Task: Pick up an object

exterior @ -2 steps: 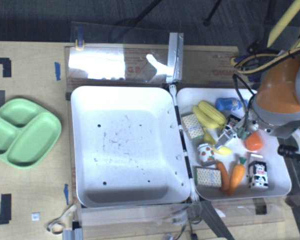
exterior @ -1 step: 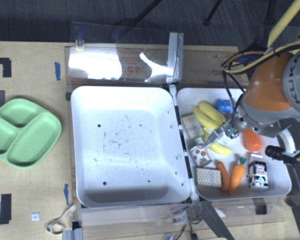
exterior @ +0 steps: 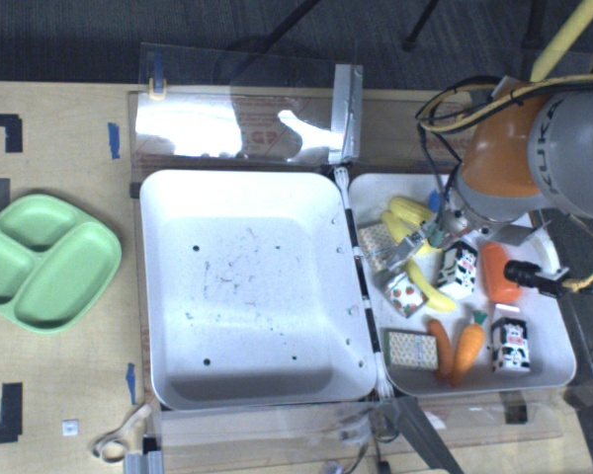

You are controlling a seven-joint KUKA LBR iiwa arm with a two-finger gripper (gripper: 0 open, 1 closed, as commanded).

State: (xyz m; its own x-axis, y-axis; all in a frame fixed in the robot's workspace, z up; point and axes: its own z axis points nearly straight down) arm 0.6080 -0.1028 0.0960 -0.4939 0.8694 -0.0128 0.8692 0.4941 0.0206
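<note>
The right bin (exterior: 558, 368) holds several toy foods. Two yellow bananas lie near its left side, one (exterior: 407, 210) at the back and one (exterior: 427, 286) further forward. Beside them are a cow-patterned carton (exterior: 461, 268), a red-orange piece (exterior: 499, 273), a spotted white cube (exterior: 405, 294), a carrot (exterior: 466, 349), a brown sausage (exterior: 440, 342), a second cow-patterned carton (exterior: 510, 344) and a beige waffle square (exterior: 410, 349). My gripper (exterior: 427, 242) hangs low over the bananas, under the grey arm with its orange band (exterior: 499, 156). The wrist hides what is between its jaws.
The left bin (exterior: 247, 284) sits beside the right one, with a raised divider (exterior: 361, 284) between them. A clear panel (exterior: 237, 117) stands behind it. A green divided plate (exterior: 44, 262) rests on the bench at far left, with scissors (exterior: 119, 442) at the front.
</note>
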